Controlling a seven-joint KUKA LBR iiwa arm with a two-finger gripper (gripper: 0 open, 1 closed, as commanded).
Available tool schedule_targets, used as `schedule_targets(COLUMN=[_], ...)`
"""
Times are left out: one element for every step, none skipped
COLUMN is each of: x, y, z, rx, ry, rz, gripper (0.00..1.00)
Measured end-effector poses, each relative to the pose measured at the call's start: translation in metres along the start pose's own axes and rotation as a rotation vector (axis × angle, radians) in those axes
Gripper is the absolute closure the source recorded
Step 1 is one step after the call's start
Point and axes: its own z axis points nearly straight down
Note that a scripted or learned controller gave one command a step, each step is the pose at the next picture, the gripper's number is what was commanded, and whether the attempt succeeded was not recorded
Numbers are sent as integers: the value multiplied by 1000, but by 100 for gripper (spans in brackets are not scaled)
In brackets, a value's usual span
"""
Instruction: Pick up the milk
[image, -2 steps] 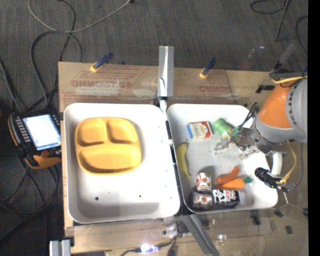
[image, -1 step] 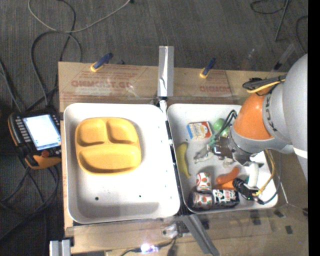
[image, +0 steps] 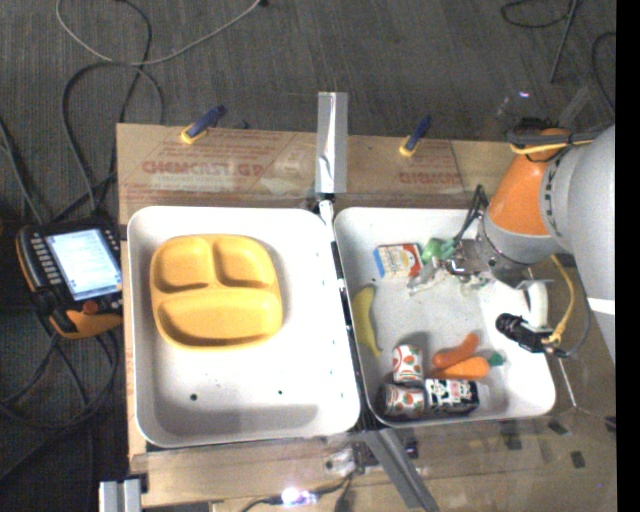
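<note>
**Gripper hovers by the milk carton in the right bin**

Nearest the camera, along the right bin's (image: 345, 300) front wall, lie a black-and-white can (image: 452, 395) and a red-patterned can (image: 405, 400), with a second small can (image: 406, 362) and a carrot (image: 460, 358) just behind them. A banana (image: 366, 318) lies along the bin's left wall. The milk (image: 400, 261), a small carton lying on its side, sits toward the back, with a green item (image: 437, 248) touching or just beside its right end.

The gripper (image: 455, 262) is low at the carton's right; how wide it stands, or whether it grips anything, cannot be told. A good pick likely needs the tool centred over the carton's narrow width, clear of the green item, and lowered fully before closing.

The left bin (image: 200, 400) holds a yellow divided tray (image: 217, 290). Both bins rest on a cardboard-topped bench (image: 230, 165) held by clamps; a pendant (image: 75, 262) and cables lie on dark carpet.
</note>
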Motion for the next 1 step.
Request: schedule_targets(x=[54], y=[-12], z=[-1], rx=[-1], ry=[-4], rz=[-86], gripper=[0])
